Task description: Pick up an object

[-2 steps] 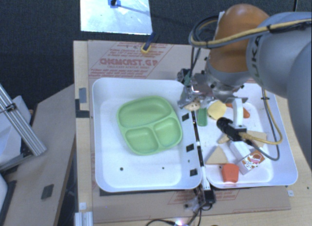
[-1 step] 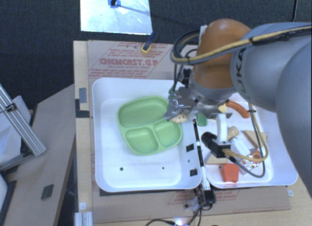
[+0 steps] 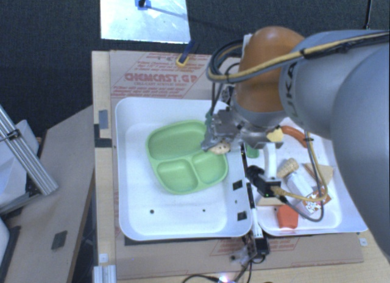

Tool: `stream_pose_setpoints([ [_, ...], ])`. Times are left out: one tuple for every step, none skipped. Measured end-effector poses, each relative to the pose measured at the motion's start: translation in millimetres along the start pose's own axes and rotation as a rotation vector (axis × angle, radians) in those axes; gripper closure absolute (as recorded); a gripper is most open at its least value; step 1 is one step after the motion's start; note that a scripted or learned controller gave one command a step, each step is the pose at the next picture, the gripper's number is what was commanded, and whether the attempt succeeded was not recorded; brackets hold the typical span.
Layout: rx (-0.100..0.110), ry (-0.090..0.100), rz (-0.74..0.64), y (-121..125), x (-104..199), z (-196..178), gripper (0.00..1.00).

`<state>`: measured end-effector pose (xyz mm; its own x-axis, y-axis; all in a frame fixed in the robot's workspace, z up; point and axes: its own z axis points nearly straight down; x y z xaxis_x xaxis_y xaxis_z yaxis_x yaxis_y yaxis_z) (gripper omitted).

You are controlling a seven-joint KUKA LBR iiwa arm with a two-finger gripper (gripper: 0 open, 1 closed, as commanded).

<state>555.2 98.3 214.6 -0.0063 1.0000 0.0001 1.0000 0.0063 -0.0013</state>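
Grey arm housing (image 3: 347, 93), nearest the lens, covers much of the right white plastic bin (image 3: 341, 224). Below it lie an orange block (image 3: 287, 218), a white tube (image 3: 300, 184) and a tan ridged piece (image 3: 287, 167). Left white plastic bin (image 3: 177, 214) carries a pale green three-compartment plastic tray (image 3: 183, 160). Gripper (image 3: 217, 141) sits over the tray's right rim, a small tan object (image 3: 220, 148) at its tip. State of the fingers: cannot tell. Risk: if the small object is only touched, not pinched, lifting would leave it behind, or the tray's raised rim could deflect the tip.
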Motion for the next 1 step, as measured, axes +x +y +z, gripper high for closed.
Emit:
stream_pose_setpoints([
  [-0.004,0.001,-0.001,-2.5,5.1,-17.8,1.0],
])
